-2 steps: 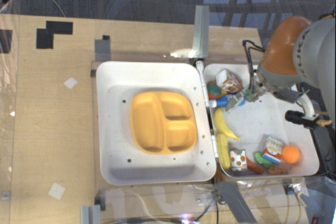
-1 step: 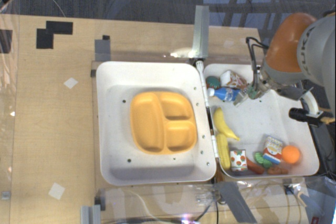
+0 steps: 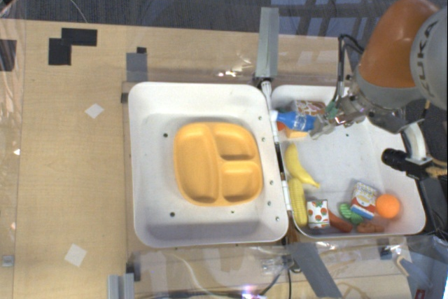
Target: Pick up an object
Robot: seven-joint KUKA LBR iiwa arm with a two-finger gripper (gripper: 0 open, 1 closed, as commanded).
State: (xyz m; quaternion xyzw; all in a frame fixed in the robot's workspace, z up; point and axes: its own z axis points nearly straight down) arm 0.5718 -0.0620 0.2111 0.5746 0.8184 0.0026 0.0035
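Fig. legend, overhead slant view. Two shallow white bins sit side by side on a light wood bench (image 3: 63, 150).

Left bin (image 3: 150, 220), centre of frame: holds one yellow divided tray (image 3: 217, 163), three compartments, lying flat approx. mid-bin.

Right bin (image 3: 409, 220), right of frame: holds the loose items. Upper-left corner of this bin: a blue-and-white packet (image 3: 294, 122) w/ a printed snack bag (image 3: 308, 108) just above it, touching or overlapping; cannot tell which. Left wall: a banana (image 3: 299, 168), lying lengthwise, w/ a second yellow piece (image 3: 297, 201) below it, next to the wall. Lower edge, L to R: small white carton w/ red print (image 3: 317, 213), a red-and-green cluster (image 3: 350, 217) too small to identify, a small juice-type box (image 3: 364, 196) tilted, an orange ball (image 3: 388, 206) near the lower-right corner.

Arm: grey body w/ orange band (image 3: 395, 42) enters from upper right of frame. Gripper (image 3: 334, 119) is at the upper part of the right bin, just right of the packet and snack bag, at bin level or close above. Finger spacing: cannot tell, tip is small and blurred against the bags. No item is seen between the fingers.

Black tape marks (image 3: 70, 45) at upper left of the bench.
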